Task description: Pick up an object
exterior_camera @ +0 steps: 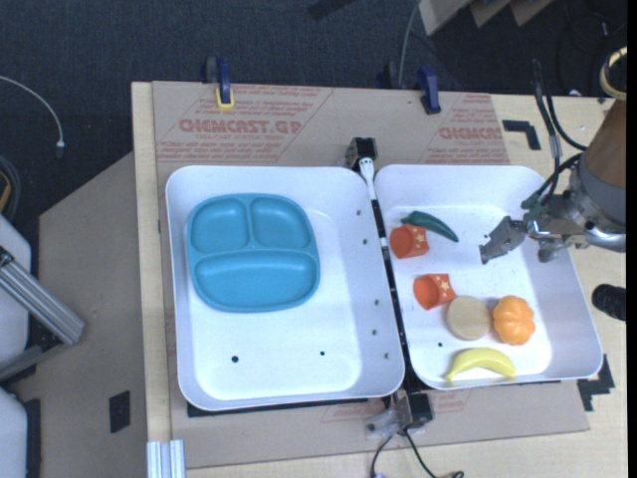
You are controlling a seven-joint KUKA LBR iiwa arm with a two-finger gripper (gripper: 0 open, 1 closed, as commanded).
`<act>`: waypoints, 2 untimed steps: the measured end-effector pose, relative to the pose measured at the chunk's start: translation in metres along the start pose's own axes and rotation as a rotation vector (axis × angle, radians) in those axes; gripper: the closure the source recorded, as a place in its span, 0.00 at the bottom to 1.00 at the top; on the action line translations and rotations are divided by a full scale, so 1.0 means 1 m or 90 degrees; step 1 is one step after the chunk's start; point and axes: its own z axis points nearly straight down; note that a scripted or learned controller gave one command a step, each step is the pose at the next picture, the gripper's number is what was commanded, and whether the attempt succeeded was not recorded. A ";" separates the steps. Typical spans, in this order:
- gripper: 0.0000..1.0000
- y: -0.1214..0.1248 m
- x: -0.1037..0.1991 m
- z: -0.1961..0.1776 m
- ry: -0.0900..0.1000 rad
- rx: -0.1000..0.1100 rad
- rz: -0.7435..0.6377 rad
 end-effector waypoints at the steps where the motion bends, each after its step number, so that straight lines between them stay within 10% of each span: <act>1: 0.00 -0.006 0.000 0.062 0.002 0.005 0.001; 2: 0.00 -0.010 0.004 0.126 0.002 0.004 0.001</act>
